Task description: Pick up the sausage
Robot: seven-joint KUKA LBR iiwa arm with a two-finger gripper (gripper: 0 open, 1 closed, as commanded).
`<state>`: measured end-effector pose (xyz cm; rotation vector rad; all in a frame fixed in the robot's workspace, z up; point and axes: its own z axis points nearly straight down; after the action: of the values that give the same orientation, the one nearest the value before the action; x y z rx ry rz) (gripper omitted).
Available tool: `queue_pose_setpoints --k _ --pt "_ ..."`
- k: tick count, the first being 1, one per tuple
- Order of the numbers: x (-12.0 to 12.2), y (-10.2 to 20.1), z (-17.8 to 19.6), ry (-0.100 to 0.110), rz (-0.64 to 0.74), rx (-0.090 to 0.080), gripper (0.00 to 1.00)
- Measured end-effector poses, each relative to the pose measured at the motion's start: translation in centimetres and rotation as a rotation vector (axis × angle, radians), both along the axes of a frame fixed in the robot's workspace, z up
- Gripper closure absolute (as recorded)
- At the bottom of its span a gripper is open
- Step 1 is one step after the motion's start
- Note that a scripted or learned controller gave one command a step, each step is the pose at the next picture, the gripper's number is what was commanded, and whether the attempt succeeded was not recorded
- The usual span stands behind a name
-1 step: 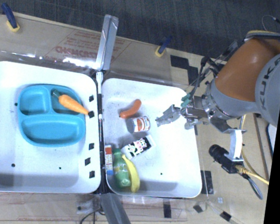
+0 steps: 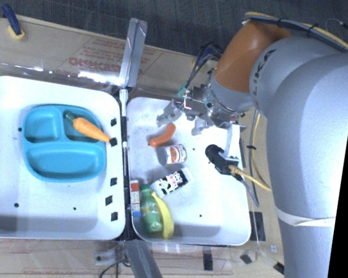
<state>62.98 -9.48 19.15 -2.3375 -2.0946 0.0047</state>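
One gripper (image 2: 183, 118) finger overlaps the sausage (image 2: 161, 136); grasp unclear.

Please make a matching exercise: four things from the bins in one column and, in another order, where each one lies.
Things:
1. carrot
2. sausage
3. banana
4. hand

Places:
A. near corner of the right bin, beside a green bottle
B. on the blue tray in the left bin
C. over the far part of the right bin
D. right bin floor, next to a can

Pairs: 1-B, 2-D, 3-A, 4-C
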Motion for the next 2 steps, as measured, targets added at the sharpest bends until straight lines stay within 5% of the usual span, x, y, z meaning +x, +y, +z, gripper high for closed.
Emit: queue_pose_setpoints --k 1,2 --pt "2.4 -1.8 -9.9 0.001 -0.053 0.0 0.0" --pt "2.5 -1.7 -8.9 0.003 -0.047 0.001 1.0"
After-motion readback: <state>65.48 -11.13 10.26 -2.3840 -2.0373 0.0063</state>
